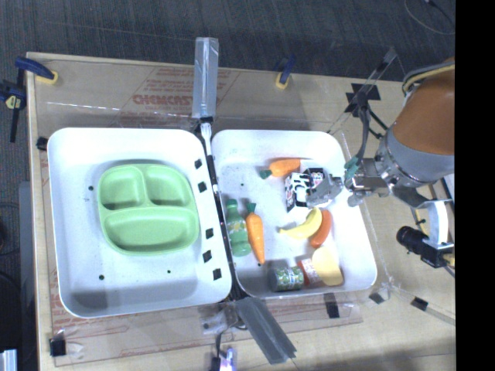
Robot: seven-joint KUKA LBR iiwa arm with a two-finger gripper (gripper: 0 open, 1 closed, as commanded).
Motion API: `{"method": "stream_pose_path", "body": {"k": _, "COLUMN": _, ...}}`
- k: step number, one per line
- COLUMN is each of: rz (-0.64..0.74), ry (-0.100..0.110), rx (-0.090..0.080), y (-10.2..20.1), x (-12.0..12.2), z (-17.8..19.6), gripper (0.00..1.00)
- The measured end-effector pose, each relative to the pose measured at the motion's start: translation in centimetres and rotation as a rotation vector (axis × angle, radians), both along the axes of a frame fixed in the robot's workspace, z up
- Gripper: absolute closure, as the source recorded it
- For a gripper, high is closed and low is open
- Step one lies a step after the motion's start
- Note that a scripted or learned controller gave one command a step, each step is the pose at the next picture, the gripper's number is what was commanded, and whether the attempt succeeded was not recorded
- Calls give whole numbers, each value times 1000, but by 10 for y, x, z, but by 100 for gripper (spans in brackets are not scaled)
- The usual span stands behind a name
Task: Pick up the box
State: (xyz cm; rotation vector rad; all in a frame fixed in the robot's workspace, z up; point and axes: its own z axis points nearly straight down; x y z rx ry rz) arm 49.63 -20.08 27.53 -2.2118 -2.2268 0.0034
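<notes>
So the overhead camera is looking down on the bench (pixel 116 91) with the two white bins sitting side by side. The left bin (pixel 69 153) is holding a green divided tray (pixel 147 207), lying flat around the middle. The right bin (pixel 232 149) is carrying all the clutter. The box (pixel 300 187), a small black-and-white printed thing, is sitting in the upper middle of that bin, just below an orange carrot (pixel 285 165). The arm (pixel 421 130) is reaching in from the right, and its pincer (pixel 325 192) is hovering right at the box's right edge, touching or nearly so. Honestly can't tell whether the pincer is open or closed, it's too blurry there, and the box isn't visibly between anything.

Just below the pincer a banana (pixel 305 226) is lying next to a red-orange piece (pixel 321 228). A second carrot (pixel 255 236) is lying beside a green bottle (pixel 236 226) along the bin's left wall, and a can (pixel 288 277) is resting near the front with a yellow wedge (pixel 329 267) to its right.
</notes>
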Motion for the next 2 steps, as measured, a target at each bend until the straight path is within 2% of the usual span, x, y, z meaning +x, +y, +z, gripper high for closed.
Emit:
{"method": "stream_pose_path", "body": {"k": 1, "rz": -81, "ry": 0, "rx": -1, "y": 31, "x": 90, "z": -47, "gripper": 0}}
{"method": "stream_pose_path", "body": {"k": 2, "rz": -148, "ry": 2, "rx": 0, "y": 72, "x": 102, "z": -164, "gripper": 0}}
